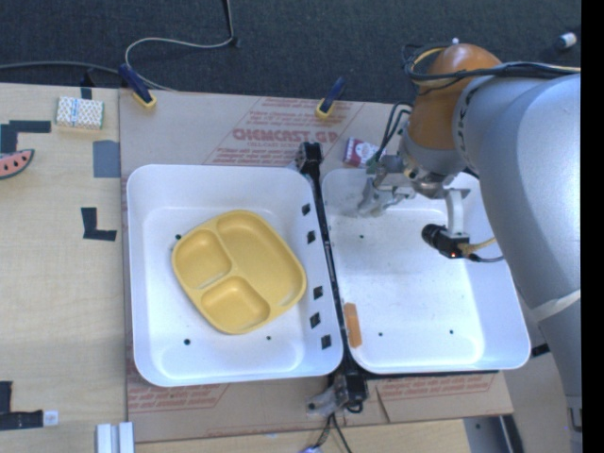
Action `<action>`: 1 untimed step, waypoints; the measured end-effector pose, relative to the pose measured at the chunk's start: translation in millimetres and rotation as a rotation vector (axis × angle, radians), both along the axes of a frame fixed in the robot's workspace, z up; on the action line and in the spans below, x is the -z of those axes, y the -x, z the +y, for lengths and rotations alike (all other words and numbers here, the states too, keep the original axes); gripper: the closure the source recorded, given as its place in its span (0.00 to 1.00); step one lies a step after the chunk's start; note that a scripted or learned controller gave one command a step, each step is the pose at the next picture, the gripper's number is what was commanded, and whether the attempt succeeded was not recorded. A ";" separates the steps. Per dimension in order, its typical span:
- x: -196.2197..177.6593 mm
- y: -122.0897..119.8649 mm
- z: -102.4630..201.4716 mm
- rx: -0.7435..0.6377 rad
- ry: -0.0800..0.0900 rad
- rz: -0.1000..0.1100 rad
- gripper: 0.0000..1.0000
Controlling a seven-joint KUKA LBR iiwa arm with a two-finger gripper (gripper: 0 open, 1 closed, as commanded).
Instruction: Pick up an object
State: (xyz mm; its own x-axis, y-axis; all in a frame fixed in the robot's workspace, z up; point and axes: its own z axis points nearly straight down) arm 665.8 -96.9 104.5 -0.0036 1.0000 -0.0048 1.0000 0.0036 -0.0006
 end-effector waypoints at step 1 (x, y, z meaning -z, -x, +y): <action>-9.4 0.1 0.2 0.000 0.001 0.001 1.00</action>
State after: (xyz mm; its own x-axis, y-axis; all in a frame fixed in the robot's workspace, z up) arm 665.6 -96.7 113.9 -0.0041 1.0000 -0.0054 1.0000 0.0041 -0.0015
